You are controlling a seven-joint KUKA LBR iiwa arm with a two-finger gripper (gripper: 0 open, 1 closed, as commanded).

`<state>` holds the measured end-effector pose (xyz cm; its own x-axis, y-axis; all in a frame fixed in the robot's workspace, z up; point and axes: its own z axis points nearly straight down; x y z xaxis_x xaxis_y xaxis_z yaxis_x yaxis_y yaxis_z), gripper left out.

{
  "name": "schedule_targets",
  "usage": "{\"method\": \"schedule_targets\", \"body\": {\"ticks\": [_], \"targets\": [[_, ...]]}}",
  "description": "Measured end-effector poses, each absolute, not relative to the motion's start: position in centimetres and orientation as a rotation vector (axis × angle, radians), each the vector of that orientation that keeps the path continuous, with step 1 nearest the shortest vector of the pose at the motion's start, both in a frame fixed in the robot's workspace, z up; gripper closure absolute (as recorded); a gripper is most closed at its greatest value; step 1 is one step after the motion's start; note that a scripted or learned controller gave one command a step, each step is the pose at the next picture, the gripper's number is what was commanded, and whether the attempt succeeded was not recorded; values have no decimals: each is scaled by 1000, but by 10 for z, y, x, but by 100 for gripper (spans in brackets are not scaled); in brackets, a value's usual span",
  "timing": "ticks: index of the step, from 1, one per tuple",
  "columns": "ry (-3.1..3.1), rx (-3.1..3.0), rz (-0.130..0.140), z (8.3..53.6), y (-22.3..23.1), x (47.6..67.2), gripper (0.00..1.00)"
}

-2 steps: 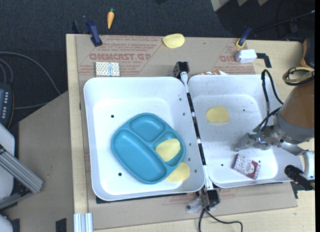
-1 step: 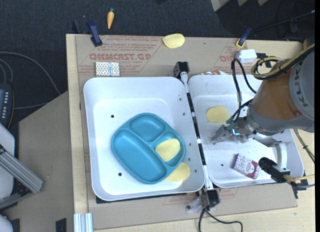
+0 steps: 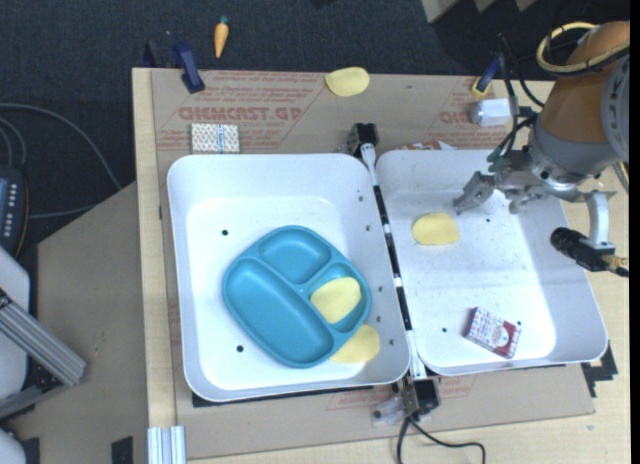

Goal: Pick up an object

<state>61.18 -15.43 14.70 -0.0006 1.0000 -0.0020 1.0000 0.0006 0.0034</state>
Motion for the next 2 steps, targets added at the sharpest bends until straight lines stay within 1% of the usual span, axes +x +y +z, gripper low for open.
{"method": "schedule_targets", "body": {"ticks": [1,2], "targets": [[2227,2222,-1,99,-90,607,0],[2223,2220,1,110,-91,608,100]]}}
